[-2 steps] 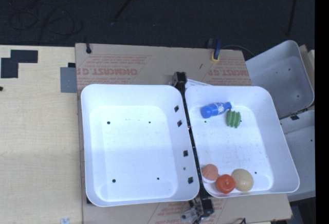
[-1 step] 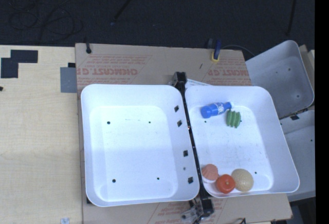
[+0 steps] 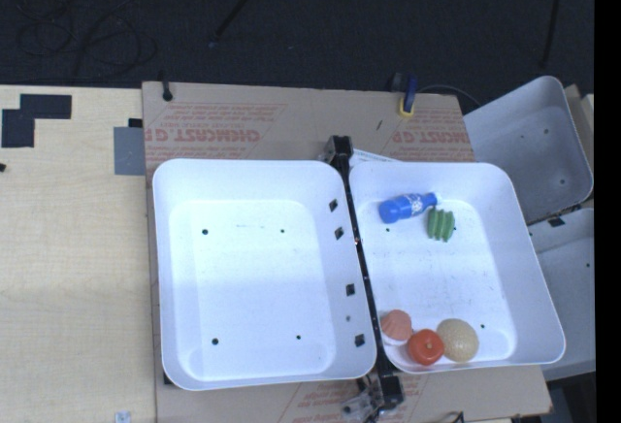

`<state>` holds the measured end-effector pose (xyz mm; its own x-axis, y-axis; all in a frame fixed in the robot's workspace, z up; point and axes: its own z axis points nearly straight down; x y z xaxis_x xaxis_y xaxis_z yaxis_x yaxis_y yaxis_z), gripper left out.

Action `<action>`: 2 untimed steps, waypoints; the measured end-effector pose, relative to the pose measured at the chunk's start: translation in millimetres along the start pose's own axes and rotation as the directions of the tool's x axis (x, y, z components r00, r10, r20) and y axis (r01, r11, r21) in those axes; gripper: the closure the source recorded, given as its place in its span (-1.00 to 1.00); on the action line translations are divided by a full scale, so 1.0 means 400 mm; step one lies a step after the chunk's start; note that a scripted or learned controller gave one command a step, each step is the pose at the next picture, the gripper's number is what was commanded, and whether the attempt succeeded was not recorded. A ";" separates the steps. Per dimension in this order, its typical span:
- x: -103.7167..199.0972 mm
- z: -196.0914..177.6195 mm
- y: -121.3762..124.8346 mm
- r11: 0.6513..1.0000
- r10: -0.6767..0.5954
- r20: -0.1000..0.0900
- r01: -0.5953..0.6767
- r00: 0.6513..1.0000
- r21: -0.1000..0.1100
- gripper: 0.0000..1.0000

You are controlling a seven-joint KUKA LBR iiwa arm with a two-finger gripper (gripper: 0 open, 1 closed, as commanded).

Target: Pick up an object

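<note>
Nearest the lens, at the bottom edge, a small dark fitting [image 3: 376, 400] sits where the two bins meet. At the far left lies the pale wooden bench top [image 3: 68, 266], with dark patches in its upper part. A brown cardboard sheet [image 3: 291, 125] with red lettering lies under both bins. The left bin [image 3: 160, 246] takes up the middle-left of the frame, its floor showing a few small dark holes. The right bin [image 3: 529, 256] touches it along a seam lined with black clips [image 3: 349, 290]. Everything there is to pick lies in this right bin. A pale pink round piece [image 3: 396, 323] sits in the lower left corner, touching a red tomato-like ball [image 3: 425, 346], which in turn touches a beige ball [image 3: 458, 339] on its right. Well apart, in the upper part of that bin, a blue bottle [image 3: 408, 207] lies on its side, with a green ridged item [image 3: 441, 223] just beside its right end. A grey-white panel [image 3: 534, 145] stands at the upper right. Whether the gripper is released or clenched cannot be told.
</note>
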<state>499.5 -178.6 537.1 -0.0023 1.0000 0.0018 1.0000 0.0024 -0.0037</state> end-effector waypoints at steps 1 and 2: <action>0.092 -0.002 -0.061 1.000 -0.001 0.001 0.001 1.000 -0.001 1.00; 0.166 -0.001 -0.058 1.000 -0.001 0.001 0.001 1.000 -0.001 1.00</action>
<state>476.2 -112.2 537.6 -0.0030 1.0000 0.0009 1.0000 0.0030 -0.0028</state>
